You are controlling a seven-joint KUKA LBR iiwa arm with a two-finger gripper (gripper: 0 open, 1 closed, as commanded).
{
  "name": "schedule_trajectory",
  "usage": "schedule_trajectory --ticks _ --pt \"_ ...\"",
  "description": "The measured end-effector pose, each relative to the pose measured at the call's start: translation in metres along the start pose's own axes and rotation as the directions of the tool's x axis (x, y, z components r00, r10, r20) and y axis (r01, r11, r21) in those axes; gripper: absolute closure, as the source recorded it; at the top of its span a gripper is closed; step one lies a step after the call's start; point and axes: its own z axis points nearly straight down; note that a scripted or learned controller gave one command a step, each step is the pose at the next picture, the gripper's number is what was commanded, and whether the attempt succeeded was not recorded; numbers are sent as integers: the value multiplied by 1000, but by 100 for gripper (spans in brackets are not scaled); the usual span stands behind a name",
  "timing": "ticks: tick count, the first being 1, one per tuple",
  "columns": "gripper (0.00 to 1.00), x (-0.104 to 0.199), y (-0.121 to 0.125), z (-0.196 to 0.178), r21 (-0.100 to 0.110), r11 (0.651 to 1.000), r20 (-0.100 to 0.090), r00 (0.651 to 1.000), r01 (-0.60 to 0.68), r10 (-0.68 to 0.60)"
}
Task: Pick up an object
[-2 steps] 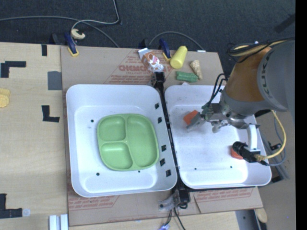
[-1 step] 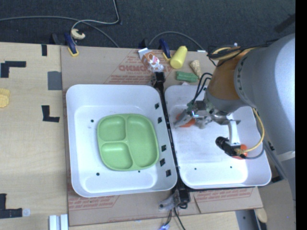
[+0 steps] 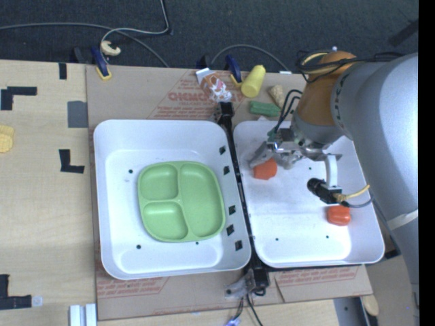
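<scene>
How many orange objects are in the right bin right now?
2. One orange block sits near the bin's upper left, right at the end effector. The other orange piece lies near the right edge. The arm may hide more.

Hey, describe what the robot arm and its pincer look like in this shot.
The arm is bulky, rounded and light grey, with an orange band above the wrist. Thin black and yellow cables loop around that band. The pincer is small, of grey metal, with a black part and a yellow cable beside it.
</scene>
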Motion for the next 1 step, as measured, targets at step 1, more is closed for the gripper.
schedule_trajectory --ticks 1 --pt "100 0 0 -10 0 1000 1 1000 2 -2"
